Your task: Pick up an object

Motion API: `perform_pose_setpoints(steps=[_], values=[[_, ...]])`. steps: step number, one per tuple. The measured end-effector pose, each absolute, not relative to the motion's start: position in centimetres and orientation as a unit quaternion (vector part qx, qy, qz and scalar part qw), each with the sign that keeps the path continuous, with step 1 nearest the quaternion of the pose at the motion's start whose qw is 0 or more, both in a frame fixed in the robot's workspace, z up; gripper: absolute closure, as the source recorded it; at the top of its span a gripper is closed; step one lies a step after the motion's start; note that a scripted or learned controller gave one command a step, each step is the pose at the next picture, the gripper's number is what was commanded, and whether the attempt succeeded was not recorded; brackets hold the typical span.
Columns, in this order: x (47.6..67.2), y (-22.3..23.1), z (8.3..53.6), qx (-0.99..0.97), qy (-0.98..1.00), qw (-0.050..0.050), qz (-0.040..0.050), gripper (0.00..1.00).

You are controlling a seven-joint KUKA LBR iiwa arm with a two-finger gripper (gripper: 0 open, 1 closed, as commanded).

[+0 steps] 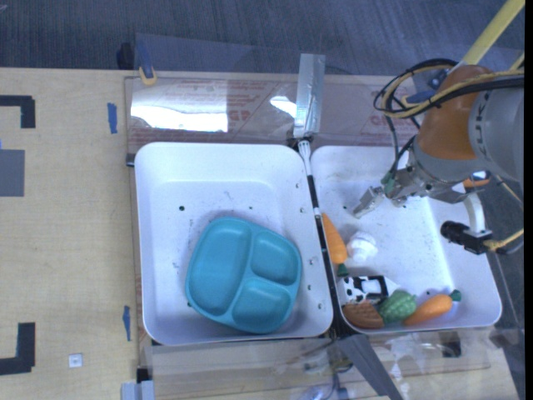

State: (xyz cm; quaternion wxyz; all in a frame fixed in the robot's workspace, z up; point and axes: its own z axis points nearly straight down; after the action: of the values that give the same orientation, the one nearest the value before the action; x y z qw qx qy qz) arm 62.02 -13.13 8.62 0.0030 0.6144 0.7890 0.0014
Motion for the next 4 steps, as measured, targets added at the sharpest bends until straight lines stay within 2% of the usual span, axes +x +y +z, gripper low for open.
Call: perform_pose_setpoints(steps=[1, 2, 3, 4], values=[[62.5, -10.1, 8.7, 0.522, 0.853, 0.003, 0.0012, 0.0], [65.9, -16.2, 16.2, 0.516, 0.857, 0.004, 0.0005, 0.0], [66.4, -12.8, 9.4, 0.475, 0.88, -0.006, -0.0033, 0.0], [66.7, -14.1, 11.1, 0.462, 0.887, -0.001, -0.0006, 0.0]])
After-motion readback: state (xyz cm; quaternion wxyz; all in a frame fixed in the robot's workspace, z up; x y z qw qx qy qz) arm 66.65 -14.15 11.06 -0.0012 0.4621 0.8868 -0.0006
